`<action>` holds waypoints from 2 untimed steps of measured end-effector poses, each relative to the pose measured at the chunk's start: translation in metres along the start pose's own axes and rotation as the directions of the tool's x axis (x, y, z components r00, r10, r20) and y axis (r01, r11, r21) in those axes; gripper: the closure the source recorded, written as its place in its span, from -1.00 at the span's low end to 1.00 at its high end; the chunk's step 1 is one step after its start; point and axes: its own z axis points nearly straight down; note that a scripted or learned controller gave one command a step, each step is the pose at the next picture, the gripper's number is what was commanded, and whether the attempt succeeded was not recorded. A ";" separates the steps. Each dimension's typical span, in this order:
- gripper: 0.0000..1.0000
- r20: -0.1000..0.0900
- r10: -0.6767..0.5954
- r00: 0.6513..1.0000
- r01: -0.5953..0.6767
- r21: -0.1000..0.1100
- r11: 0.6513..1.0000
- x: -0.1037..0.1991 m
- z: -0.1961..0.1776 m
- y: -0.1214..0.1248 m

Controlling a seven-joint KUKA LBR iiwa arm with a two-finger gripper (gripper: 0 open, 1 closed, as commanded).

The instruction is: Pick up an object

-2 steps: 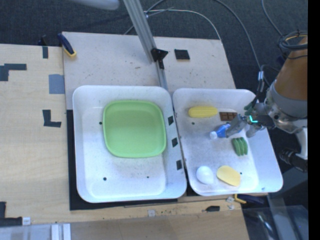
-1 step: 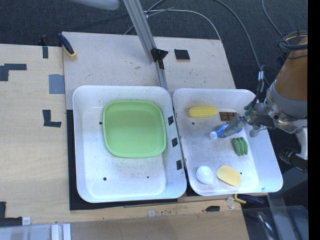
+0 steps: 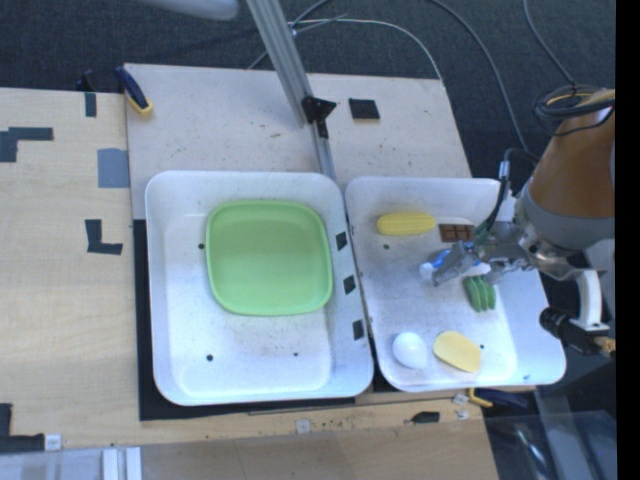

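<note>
camera view | bench [image 3: 250, 118] scuffed pale | two white bins [image 3: 170, 268] | dark floor [image 3: 450, 18]

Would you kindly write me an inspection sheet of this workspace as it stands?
Surface: two white bins, left bin and right bin, on a wooden bench.
Job's things: left bin holds a green plate; right bin holds corn, brown block, green item, white egg, yellow piece.
Clutter: tape marks on the bench.
Grippers: gripper over the right bin.
Cables: black cables on the floor.
Surroundings: metal pole.
</note>
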 end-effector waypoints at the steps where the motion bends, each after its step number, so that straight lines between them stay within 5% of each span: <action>1: -1.00 0.000 0.000 1.000 0.000 0.001 1.000 -0.003 0.061 0.004; 2: -1.00 0.000 0.000 1.000 0.000 0.000 1.000 -0.003 0.106 0.009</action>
